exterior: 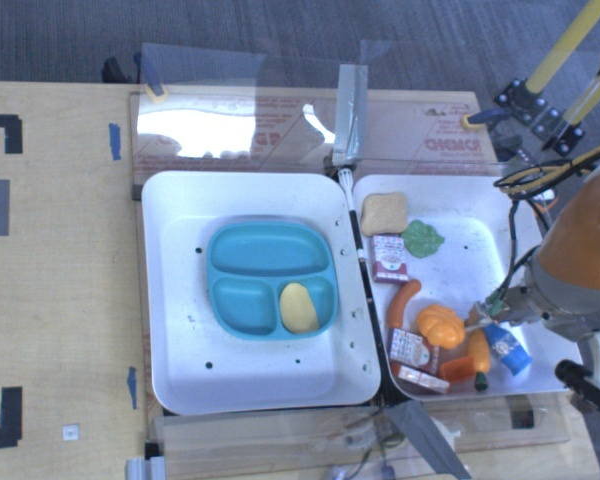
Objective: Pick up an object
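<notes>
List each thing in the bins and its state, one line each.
blue tray: upright in left bin, holding one item
yellow potato: lying in tray's lower right compartment
bread slice: flat, right bin's top left
green lettuce: lying loose beside the bread
hot dog: lying slanted
orange pepper: resting among the pile
blue carton: tipped over near the gripper

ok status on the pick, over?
Gripper low in right bin, beside orange toy and blue carton. Nothing visibly held. Yellow piece in blue tray.

Open floor around blue tray [270, 278] in left bin [170, 298], right bin [460, 213] front crowded, back corner free
</notes>
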Available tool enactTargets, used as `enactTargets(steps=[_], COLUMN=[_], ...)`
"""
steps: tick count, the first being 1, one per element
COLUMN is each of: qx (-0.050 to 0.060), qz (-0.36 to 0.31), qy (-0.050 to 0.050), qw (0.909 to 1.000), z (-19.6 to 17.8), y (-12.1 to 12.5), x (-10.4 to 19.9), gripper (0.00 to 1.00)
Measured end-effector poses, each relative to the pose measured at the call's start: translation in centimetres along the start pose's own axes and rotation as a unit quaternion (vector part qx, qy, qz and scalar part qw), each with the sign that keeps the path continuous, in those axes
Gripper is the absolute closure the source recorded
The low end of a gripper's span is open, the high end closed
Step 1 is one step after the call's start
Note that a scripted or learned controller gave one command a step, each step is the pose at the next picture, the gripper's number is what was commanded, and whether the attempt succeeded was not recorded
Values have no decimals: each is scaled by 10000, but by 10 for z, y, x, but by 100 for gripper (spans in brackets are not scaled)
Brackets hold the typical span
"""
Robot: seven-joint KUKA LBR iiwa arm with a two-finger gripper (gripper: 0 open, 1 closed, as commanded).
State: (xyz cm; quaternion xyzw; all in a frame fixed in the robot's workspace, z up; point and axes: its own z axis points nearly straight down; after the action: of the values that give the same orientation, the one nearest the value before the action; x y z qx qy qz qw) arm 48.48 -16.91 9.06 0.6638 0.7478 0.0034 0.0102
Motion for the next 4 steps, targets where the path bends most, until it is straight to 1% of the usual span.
enactTargets(steps=[1,2,3,4], qx=[71,77,79,137], qz=[218,319,-779,-460], qy=[55,57,51,72], qw=[9997,9994,9969,9988], z=[-61,-127,-213,-139], y=[69,119,77,95], x=[38,92,69,137], gripper=[100,100,100,100])
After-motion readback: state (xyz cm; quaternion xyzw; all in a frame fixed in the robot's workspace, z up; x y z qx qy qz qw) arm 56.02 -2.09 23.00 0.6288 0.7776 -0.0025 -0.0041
